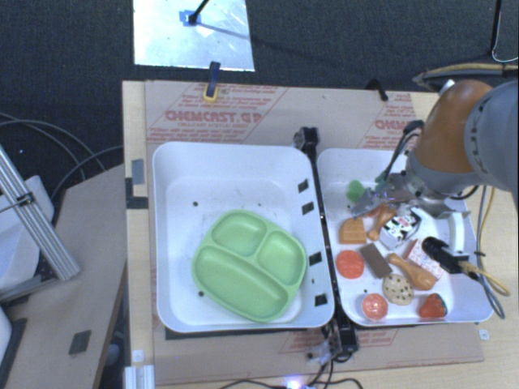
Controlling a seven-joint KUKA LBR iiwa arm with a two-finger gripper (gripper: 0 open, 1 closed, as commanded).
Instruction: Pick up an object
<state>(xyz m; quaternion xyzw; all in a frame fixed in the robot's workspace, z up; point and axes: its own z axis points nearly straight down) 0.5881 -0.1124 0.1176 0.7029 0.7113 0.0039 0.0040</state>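
Left bin (174, 217): holds a green divided plate (250, 263), lying toward its near right corner.
Right bin (470, 298): toy food crowded together: a green piece (355, 190) by the far edge, a cracker (352, 232), a tomato slice (349, 263), a cookie (397, 288), a drumstick (413, 271), a strawberry (434, 305).
Tool (381, 197): low over the right bin's far half, just beside the green piece; whether it grips anything cannot be told.
Arm (462, 136): covers the bin's far right corner.
Surface (243, 108): cardboard sheet under both bins.
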